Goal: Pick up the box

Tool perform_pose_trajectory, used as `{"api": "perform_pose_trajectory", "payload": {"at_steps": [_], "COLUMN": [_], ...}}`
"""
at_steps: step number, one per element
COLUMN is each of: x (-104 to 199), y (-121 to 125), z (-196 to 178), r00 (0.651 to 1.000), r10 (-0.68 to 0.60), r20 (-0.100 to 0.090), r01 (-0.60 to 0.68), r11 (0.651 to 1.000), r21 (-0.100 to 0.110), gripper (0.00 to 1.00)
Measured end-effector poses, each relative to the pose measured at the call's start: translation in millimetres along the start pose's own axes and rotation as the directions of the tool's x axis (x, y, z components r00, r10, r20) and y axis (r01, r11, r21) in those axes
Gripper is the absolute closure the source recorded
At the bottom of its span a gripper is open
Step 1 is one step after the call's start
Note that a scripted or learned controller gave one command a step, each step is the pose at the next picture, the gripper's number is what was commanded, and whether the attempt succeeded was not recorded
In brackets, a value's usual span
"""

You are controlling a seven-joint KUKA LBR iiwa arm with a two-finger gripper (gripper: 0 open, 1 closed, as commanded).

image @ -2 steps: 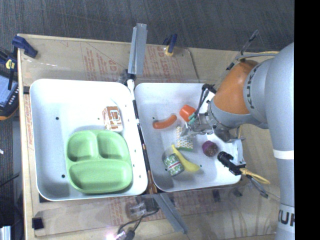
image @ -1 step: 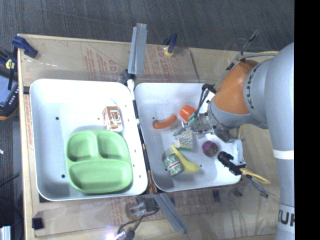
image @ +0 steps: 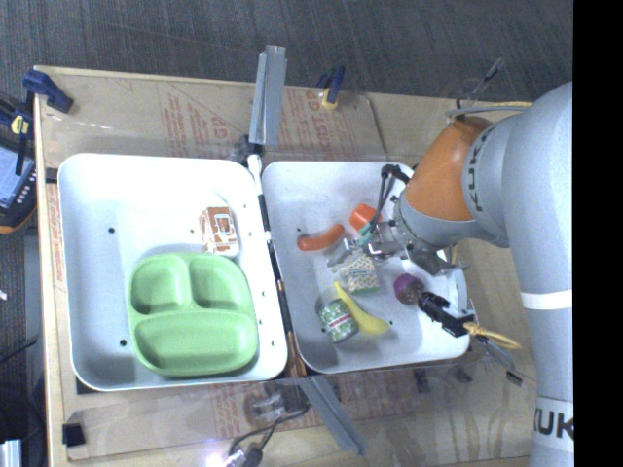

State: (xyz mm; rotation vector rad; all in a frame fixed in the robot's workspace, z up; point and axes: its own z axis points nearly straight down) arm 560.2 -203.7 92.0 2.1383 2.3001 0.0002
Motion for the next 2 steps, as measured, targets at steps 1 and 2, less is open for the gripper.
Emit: {"api": "perform_pose_trajectory", "payload": {"at_steps": [1,2], "x": [0,94], "y": [1,21], "z": [-10,-125], "r00": [1.000,0.995], "r10": [-0.005,-0.095], "r20": [0.003,-0.002], "r01": [0.005,0.095], "r11": [1.000,0.995], "r21": [-0.001,0.002], "gripper": [1.00,1.00]}}
